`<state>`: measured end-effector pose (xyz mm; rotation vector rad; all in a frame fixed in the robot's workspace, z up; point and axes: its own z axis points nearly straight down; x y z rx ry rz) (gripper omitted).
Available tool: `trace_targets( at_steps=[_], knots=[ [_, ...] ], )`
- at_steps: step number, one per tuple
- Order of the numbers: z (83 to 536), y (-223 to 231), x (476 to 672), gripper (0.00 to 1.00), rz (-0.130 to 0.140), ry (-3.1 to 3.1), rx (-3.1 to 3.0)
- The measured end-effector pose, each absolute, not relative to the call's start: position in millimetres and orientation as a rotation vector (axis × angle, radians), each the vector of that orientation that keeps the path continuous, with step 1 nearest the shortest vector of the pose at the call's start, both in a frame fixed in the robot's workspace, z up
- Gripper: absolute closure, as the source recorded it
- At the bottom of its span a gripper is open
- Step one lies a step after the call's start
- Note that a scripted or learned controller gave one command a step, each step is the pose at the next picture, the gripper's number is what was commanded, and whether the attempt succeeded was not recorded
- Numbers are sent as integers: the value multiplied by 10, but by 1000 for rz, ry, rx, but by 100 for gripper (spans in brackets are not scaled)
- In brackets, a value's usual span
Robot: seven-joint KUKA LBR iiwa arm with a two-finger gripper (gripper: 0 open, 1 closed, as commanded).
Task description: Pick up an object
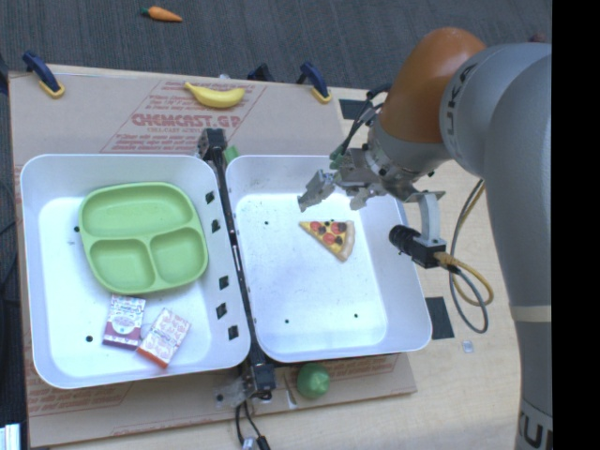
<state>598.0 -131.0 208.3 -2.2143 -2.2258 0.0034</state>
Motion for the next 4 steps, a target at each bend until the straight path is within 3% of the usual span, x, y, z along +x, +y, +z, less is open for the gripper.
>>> trace_targets(
  at_steps=[1,2,3,4],
  knots=[
    [915,-2093,5975,0,5,-2228,-2217],
    [1023,-2084,5983,100,5,-2232,-2212],
    [1635,-1472,5668,100,2,-2230,-2210],
    [1917,-757,5132,100,4,-2228,-2210]
  ],
)
